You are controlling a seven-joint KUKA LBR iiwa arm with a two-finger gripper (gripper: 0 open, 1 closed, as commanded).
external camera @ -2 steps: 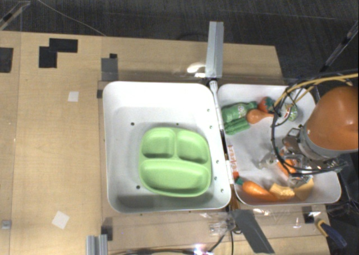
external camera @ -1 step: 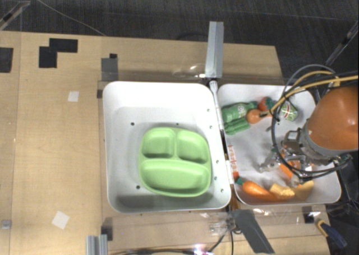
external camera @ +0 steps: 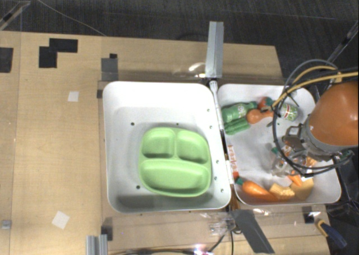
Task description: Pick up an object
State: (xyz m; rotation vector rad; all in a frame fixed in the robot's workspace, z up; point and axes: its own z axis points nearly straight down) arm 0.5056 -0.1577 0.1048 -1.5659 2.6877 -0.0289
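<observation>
The right bin (external camera: 247, 147) holds toy food. A green packet (external camera: 234, 119) lies at its upper left, with a small orange piece (external camera: 256, 116) and a green-and-red can (external camera: 288, 112) beside it. An orange carrot (external camera: 256, 189) and a pale yellow piece (external camera: 284, 192) lie near the bin's front wall. My gripper (external camera: 287, 164) reaches down into the right half of this bin, under the orange band of the arm (external camera: 336, 116), just above the carrot and yellow piece. Cables and the wrist hide its fingertips.
The left bin (external camera: 120, 130) holds a green divided tray (external camera: 175, 160) with three compartments. A metal divider post (external camera: 214, 49) stands at the back between the bins. Black cables (external camera: 303, 74) loop over the right bin's back right corner.
</observation>
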